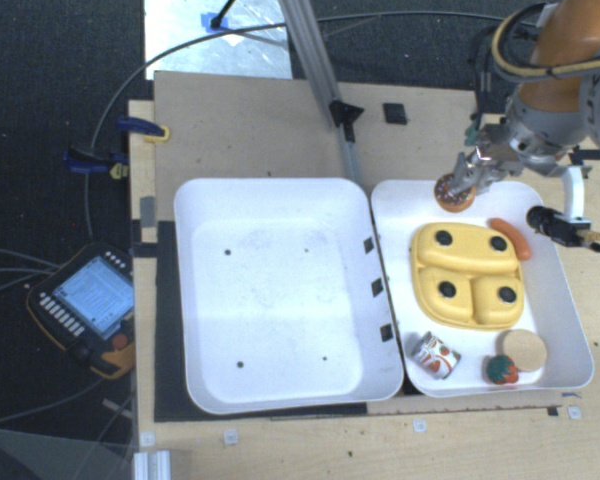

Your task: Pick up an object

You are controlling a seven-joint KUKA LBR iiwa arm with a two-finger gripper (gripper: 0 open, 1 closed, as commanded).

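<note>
While the gripper [470,176] hangs at the far edge of the right bin [580,353], a small round brown object [454,196] sits directly beneath its tip, touching or nearly touching it; whether that object is actually caught I cannot tell, since the tip is too small and blurred to read its state. Judged from this, the brown round thing is the likeliest target, and the move turns on a plain vertical relation: it lies under the tip, just off the far-left corner of the yellow moulded tray [468,273], with no long axis to align to. Beside that tray's far-right corner lies an orange sausage-shaped piece [509,236], its length running slantwise along the tray's edge. Off the tray's near-left corner rests a small red and white can [436,355] on its side; off its near-right corner are a tan disc [525,348] and, touching it, a small green and red object [499,370]. The bin's far wall stands close behind the target and may crowd a descent. Left of the tray lies the left bin [195,268].
</note>
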